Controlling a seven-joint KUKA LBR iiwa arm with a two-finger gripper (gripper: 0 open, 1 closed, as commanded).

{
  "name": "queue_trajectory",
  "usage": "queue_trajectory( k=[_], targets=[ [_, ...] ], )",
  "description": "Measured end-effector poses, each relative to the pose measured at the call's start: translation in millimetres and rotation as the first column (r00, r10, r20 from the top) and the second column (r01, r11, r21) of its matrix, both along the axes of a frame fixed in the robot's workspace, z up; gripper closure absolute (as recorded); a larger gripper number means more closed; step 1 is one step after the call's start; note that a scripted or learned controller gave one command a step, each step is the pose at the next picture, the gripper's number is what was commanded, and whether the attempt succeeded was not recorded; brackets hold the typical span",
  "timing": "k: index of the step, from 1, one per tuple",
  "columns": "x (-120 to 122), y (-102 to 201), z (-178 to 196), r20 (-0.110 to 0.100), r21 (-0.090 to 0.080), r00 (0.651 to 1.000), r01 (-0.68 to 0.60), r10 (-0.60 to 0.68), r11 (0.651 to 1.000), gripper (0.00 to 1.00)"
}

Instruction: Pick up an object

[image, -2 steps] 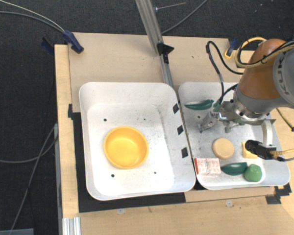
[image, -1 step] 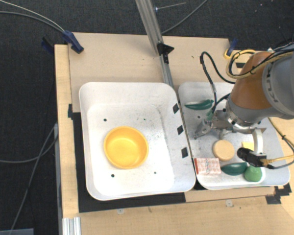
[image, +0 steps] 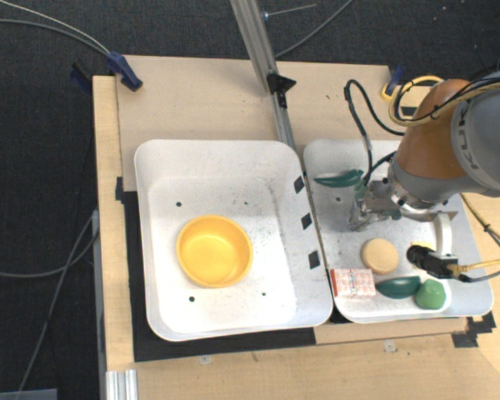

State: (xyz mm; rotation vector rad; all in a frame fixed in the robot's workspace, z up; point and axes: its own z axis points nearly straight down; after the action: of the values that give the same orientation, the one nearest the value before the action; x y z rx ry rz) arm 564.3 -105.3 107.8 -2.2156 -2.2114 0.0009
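- No single object is named by the task; the likeliest target is the tan round ball (image: 381, 255) lying in the right bin (image: 475, 307), closest to the gripper (image: 368, 211) and just below it in the picture.
- The ball is showing no long axis and no pointing direction, being round from above.
- Below it, a dark green leaf-shaped piece (image: 397, 287) is lying with its long axis roughly along the bin's near edge, its narrow end pointing toward the left bin (image: 158, 161).
- A light green lump (image: 431, 294) is touching that piece on its right, and a small red-and-white packet (image: 352, 282) is sitting just beside it on its left.
- Another teal piece (image: 340, 177) is resting near the right bin's far rim, lying crosswise.
- The gripper is hanging low over the right bin's middle, above the bin floor; whether its fingers are spread or closed I cannot tell, and nothing is visibly between them.
- By my reading, the arm (image: 458, 140) is working through the approach stage, with no grasp made.
- The next move is calling for centring over one object and descending without nudging its neighbours.
- A yellow bowl (image: 214, 250) is sitting in the left bin, well apart.
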Motion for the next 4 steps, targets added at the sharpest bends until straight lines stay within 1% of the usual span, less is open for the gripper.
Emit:
queue_trajectory(
  k=[1,2,3,4],
  targets=[
    [6.3,4.3,47.1,0.015,-0.007,1.0,-0.003,0.003,1.0,1.0],
    [8.3,4.6,103.8,0.015,-0.006,1.0,-0.003,0.003,1.0,1.0],
    [19.4,57.0,102.4,0.01,-0.004,1.0,-0.008,0.008,1.0,1.0],
    [12.3,112.8,107.2,0.003,-0.001,1.0,-0.009,0.009,1.0,1.0]
  ],
)
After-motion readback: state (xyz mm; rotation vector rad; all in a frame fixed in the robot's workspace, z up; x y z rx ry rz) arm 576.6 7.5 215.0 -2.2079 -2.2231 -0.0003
